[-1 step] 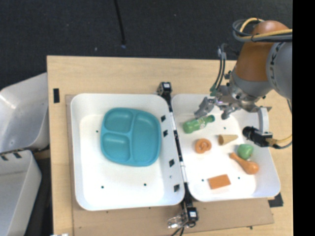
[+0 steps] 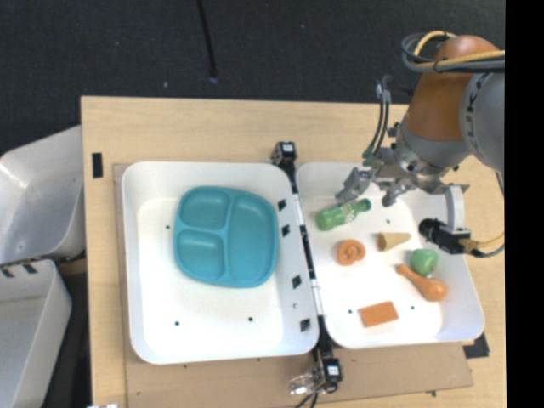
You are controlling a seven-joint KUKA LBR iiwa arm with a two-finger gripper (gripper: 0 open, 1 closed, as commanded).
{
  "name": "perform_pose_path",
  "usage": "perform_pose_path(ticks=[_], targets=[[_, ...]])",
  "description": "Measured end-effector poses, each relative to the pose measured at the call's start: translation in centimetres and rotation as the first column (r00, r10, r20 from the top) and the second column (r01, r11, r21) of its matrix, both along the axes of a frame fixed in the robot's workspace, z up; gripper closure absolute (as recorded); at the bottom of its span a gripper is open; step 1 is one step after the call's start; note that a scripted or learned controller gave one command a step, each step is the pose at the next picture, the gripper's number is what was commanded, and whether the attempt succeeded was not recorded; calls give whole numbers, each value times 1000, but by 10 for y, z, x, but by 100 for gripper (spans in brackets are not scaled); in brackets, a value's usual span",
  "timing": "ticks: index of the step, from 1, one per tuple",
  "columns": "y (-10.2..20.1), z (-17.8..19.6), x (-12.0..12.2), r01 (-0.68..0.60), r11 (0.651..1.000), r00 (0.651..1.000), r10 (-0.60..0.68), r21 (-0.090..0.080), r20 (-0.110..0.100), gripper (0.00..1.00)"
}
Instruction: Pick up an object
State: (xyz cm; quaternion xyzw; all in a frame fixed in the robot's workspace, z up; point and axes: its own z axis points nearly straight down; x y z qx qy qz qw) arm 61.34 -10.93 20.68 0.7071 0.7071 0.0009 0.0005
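One green toy (image 2: 341,214) lies just beside the gripper (image 2: 371,189).

No lettering, label, brand, number or sign is showing legibly anywhere. Nothing readable is appearing on the two white bins (image 2: 136,313), the teal divided plate (image 2: 226,235) or the grey and orange arm (image 2: 446,92); all surfaces are looking plain.
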Motion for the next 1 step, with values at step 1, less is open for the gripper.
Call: perform_pose_path(ticks=[1], targets=[[0,-42,1,3,1000,1000,-3,-3,-5,0]])
